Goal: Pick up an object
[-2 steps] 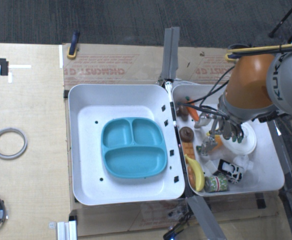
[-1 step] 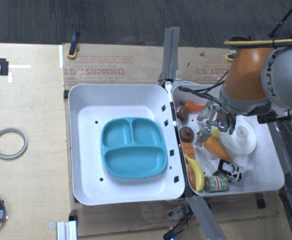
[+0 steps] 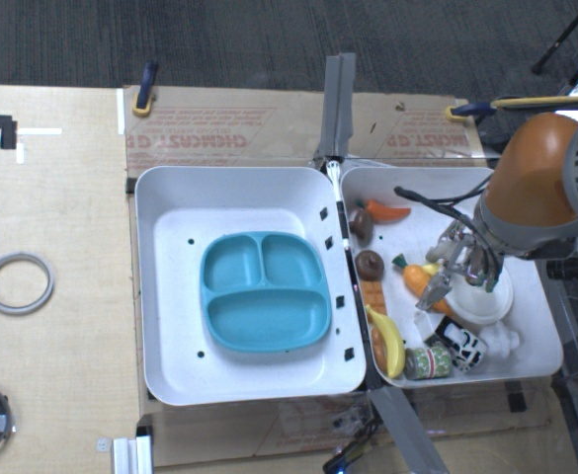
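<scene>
The right bin [image 3: 526,363] holds several toy foods. An orange carrot [image 3: 387,210] lies at its back, and a yellow banana [image 3: 388,340] lies along its left wall. A small orange fruit [image 3: 416,277] with a green stem sits mid-bin beside a white bowl [image 3: 484,305]. My gripper [image 3: 447,282] hangs over the middle of this bin, between the orange fruit and the white bowl, pointing down and to the left. Nothing is visibly held in it. The orange-banded wrist [image 3: 536,171] covers the bin's back right part.
The left bin [image 3: 170,363] bears a blue divided plate [image 3: 266,291]. Two brown pieces [image 3: 369,263], a green-labelled can [image 3: 427,361] and a black-and-white item [image 3: 462,344] crowd the right bin's left and front. A tape ring [image 3: 16,281] lies on the bench at left.
</scene>
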`<state>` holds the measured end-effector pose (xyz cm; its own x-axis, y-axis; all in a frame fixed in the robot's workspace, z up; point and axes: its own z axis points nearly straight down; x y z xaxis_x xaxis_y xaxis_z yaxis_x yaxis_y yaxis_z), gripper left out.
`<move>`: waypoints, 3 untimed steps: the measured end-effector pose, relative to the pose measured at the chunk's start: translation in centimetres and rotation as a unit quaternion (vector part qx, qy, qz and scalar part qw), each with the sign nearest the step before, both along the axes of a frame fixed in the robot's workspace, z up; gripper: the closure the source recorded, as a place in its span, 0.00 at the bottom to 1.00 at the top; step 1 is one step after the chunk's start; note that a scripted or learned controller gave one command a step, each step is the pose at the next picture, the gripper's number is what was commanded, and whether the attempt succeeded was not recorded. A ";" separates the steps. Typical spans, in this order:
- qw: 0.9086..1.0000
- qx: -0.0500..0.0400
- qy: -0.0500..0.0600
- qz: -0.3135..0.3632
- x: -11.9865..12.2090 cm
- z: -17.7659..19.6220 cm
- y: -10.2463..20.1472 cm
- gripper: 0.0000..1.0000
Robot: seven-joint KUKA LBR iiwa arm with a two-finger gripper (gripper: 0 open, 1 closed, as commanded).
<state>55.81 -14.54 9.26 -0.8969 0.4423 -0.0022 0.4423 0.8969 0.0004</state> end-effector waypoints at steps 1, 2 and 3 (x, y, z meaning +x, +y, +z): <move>1.000 -0.001 -0.002 0.001 0.2 1.1 0.0 1.00; 1.000 0.000 -0.001 0.001 0.1 1.0 0.1 0.00; 1.000 0.000 0.001 0.024 0.4 -0.1 5.1 0.00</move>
